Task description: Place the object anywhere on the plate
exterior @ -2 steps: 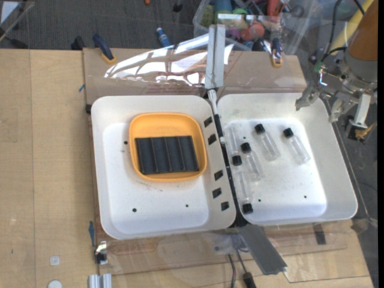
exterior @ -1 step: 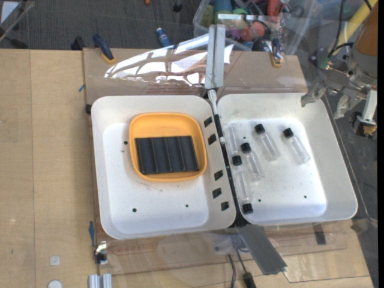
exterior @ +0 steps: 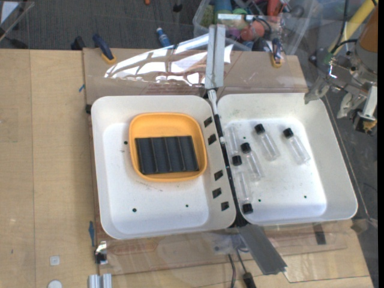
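Your left bin holds the orange plate (a black ridged insert lies in it); five clear vials lie in the right bin. Claw state: cannot tell.

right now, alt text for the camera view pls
Several clear vials with black caps lie in the right white bin; the left bin holds an orange plate bearing a black ridged insert. The gripper sits by the right bin's far corner.

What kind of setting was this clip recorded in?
Probably a robotics lab bench: two shallow white bins sit side by side on a wooden bench, one holding an orange plate, the other clear black-capped vials, with a plastic tub of assorted objects behind.
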`<state>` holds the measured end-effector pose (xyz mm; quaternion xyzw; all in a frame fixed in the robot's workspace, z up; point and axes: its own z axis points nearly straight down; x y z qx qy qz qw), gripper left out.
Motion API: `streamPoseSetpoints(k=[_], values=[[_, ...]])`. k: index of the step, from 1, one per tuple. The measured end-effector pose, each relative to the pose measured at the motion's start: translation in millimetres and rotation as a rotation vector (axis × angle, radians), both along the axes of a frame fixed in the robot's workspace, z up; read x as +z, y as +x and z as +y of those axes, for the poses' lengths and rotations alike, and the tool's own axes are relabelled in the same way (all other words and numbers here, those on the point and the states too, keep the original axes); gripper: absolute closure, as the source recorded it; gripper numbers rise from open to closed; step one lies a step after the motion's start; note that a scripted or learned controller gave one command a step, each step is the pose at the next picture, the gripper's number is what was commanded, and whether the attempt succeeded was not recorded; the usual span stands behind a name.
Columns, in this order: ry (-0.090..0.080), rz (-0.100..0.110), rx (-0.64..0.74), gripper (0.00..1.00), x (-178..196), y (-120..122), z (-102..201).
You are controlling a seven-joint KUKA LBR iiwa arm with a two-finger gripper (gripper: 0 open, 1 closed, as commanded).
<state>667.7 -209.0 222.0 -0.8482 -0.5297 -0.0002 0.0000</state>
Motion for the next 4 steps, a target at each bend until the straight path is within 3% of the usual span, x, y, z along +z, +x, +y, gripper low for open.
streamPoseSetpoints(k=[4], values=[[0.003, 0.004, -0.01, 0.0, -0.3, -0.8, 4.6]])
